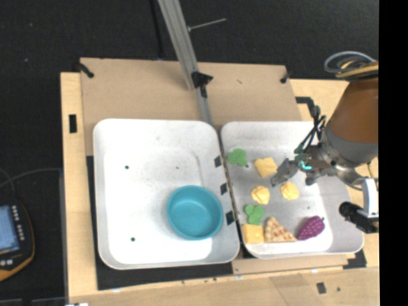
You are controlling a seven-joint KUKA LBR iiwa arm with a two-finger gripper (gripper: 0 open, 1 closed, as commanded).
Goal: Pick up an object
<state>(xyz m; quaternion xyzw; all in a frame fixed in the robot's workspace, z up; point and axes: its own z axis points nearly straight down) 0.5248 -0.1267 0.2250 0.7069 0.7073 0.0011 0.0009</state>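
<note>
Two bins; I see my gripper point(288, 171) over the right bin point(331, 244), beside a yellow piece point(290, 191), fingers apart, holding nothing.

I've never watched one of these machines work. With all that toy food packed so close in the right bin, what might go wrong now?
The gripper hovers among three yellow pieces lying close together, so it may nudge one aside or come up with nothing. The pizza slice, yellow block and purple grapes crowd the right bin's near wall, which looks awkward for a grasp.
</note>
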